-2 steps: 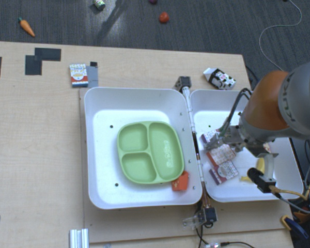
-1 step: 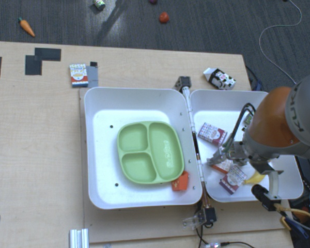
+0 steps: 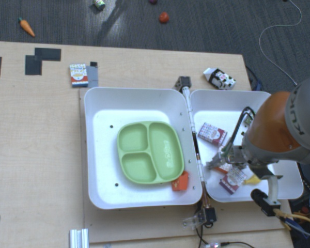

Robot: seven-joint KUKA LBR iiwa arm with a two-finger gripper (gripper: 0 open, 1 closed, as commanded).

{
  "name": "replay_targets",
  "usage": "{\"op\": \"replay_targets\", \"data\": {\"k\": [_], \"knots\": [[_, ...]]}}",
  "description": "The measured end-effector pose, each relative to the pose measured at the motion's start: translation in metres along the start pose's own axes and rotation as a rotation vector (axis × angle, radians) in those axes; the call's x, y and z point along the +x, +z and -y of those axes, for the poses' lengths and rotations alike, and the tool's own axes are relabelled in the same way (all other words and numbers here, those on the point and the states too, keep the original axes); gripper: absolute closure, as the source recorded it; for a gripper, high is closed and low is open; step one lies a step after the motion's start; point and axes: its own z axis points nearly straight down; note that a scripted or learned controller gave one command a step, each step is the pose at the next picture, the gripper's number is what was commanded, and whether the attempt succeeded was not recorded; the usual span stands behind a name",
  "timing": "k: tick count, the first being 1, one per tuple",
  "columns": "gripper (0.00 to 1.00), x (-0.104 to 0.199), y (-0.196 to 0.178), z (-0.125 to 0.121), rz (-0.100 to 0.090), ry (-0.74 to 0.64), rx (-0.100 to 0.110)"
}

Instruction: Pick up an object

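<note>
The right bin (image 3: 258,99) holds a red and white carton (image 3: 213,134) near its left wall. A small red and white packet (image 3: 229,184) lies at its front beside a yellow piece (image 3: 253,180). My gripper (image 3: 226,162) hangs low over the front of this bin, just above the packet and to the right of the carton. The arm's orange band (image 3: 268,125) covers much of the bin's right half. I see nothing clearly held.
The left bin (image 3: 93,154) holds a green divided plate (image 3: 150,151) and an orange-red object (image 3: 180,182) at its front right corner. On the bench behind stand a small box (image 3: 79,75) and a black and white toy (image 3: 219,78). Cables lie at the front edge.
</note>
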Motion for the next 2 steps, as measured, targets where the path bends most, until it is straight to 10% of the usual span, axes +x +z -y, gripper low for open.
{"op": "replay_targets", "data": {"k": [1,2], "knots": [[1.0,0.0,-0.011,-0.002,0.0,0.0,-0.005],[1.0,0.053,-0.098,0.001,-0.004,-0.004,0.011]]}}
